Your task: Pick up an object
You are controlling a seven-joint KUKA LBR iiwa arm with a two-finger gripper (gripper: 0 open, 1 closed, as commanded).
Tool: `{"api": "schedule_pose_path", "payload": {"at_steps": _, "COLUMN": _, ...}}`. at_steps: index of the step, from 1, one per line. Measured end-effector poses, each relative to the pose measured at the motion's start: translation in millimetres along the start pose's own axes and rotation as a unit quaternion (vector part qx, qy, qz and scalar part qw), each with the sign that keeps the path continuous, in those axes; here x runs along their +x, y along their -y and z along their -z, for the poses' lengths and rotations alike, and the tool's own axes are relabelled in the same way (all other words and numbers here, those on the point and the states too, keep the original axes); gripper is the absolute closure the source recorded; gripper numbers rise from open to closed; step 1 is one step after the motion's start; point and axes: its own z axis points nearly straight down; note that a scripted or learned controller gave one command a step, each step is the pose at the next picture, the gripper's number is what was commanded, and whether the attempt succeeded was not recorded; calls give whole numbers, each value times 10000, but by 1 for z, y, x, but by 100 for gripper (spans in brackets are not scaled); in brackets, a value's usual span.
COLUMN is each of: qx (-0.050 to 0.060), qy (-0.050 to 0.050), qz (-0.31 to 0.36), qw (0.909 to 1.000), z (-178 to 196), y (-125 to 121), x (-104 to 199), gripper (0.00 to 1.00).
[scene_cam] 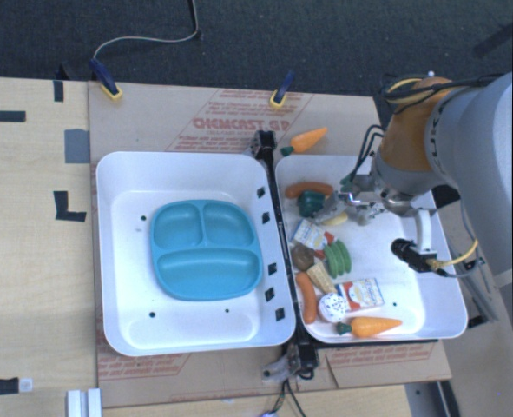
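The right bin (430, 315) holds several toy foods along its left side. Among them are a brown sausage (308, 188), a teal piece (312, 204), a white packet (308, 233), a green vegetable (337, 256), a red-and-white carton (360, 294) and a carrot (373, 326). My gripper (358, 201) hangs low over the upper middle of this bin, just right of the teal piece and the sausage. Nothing shows in its grasp. The grey arm with its orange band (408, 142) comes in from the upper right.
A blue divided plate (207, 248) lies in the left bin (117, 233). A second carrot (308, 138) rests outside the bins on the cardboard, above the divider. A black cable fitting (410, 253) of the arm hangs over the right bin's right half.
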Motion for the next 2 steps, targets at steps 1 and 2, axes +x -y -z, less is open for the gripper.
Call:
{"api": "schedule_pose_path", "payload": {"at_steps": 1, "qx": 179, "qy": 31, "qz": 4, "qw": 9998, "z": -2, "y": -45, "x": 34, "gripper": 0}}
{"api": "schedule_pose_path", "payload": {"at_steps": 2, "qx": 134, "qy": 49, "qz": 1, "qw": 9999, "z": 8, "y": -46, "x": 34, "gripper": 100}}
